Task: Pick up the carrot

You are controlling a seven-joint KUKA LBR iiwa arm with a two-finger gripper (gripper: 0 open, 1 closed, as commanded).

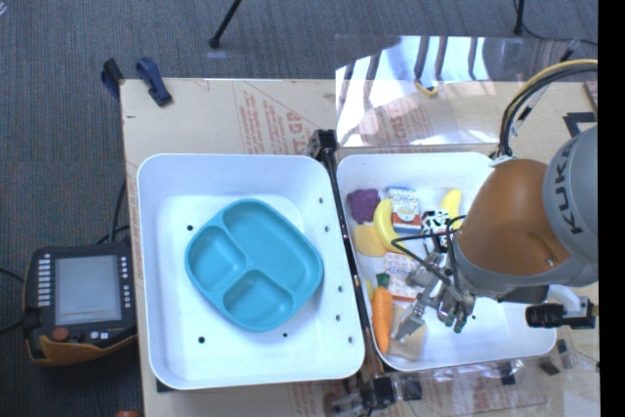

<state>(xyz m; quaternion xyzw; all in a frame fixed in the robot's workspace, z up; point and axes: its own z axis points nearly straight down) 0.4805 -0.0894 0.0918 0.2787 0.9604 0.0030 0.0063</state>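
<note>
The orange carrot (pixel 382 315) lies lengthwise near the left wall of the right bin (pixel 527 345), its green top pointing away from me. My gripper (pixel 437 311) hangs low over the bin just to the carrot's right, a short gap apart from it. Its two fingers (pixel 417 312) are spread open with nothing between them. The orange wrist band (pixel 508 220) covers the bin's right part.
A tan bread-like piece (pixel 410 343) lies under the gripper. Purple grapes (pixel 363 203), yellow fruit (pixel 381 222), a small carton (pixel 404 204) and a packet (pixel 395 265) crowd the bin's far half. The left bin (pixel 156 210) holds a blue divided plate (pixel 254 264).
</note>
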